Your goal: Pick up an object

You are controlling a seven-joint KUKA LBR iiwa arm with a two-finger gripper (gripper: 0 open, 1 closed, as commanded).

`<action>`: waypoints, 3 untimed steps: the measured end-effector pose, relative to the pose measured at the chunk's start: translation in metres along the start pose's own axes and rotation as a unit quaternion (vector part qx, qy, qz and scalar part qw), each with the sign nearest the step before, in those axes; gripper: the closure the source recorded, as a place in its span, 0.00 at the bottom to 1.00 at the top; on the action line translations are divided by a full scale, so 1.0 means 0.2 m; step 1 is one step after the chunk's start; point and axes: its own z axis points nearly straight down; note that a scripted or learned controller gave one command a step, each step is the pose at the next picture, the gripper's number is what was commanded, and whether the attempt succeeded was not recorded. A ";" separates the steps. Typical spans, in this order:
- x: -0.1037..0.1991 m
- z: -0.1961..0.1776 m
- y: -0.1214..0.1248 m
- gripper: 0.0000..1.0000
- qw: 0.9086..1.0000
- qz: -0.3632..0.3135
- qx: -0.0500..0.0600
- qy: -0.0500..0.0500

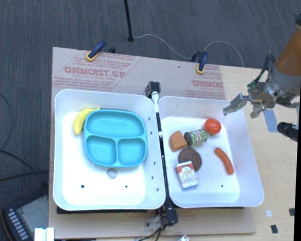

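Above the right bin's (249, 148) far right corner hangs the gripper (247, 106), jaws spread, nothing between them. Tomato (212, 126) sits just inside that corner.

Arm enters at upper right of frame, orange band at the top right corner, grey wrist below it. Tool (245, 107) at right upper edge, fingers (233, 105) splayed apart, nothing between them.

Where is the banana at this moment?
In the camera view, the banana lies in the left bin, near its upper left corner, curved against the left edge of the blue divided plate.
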 end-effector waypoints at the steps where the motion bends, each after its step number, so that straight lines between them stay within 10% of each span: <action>1: 0.18 0.67 -0.27 0.00 1.000 0.000 -0.002 0.000; 2: 0.18 0.62 -0.26 1.00 1.000 0.001 -0.004 -0.001; 3: 0.18 0.62 -0.26 0.00 1.000 0.000 -0.004 -0.001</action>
